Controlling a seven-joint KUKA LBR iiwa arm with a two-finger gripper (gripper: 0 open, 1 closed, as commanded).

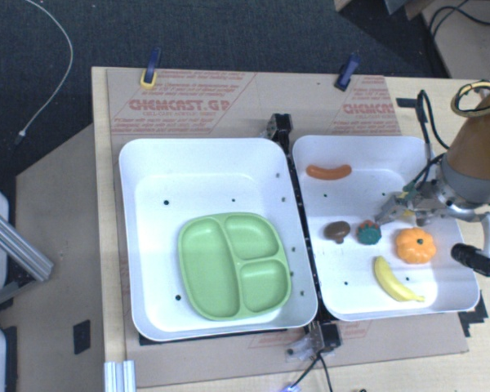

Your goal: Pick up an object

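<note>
The right bin holds several small toys. An orange-brown sausage lies near its far wall. A brown lump and a teal ball-like piece sit side by side in the middle. To their right are an orange pumpkin and, nearer the front, a yellow banana. My gripper reaches in from the right. It hangs just above and to the right of the teal piece, behind the pumpkin, and I see nothing held in it.
The left bin carries a green divided plate. A black clamp sits between the bins at the back. Cables run along the right bin's far right side.
</note>
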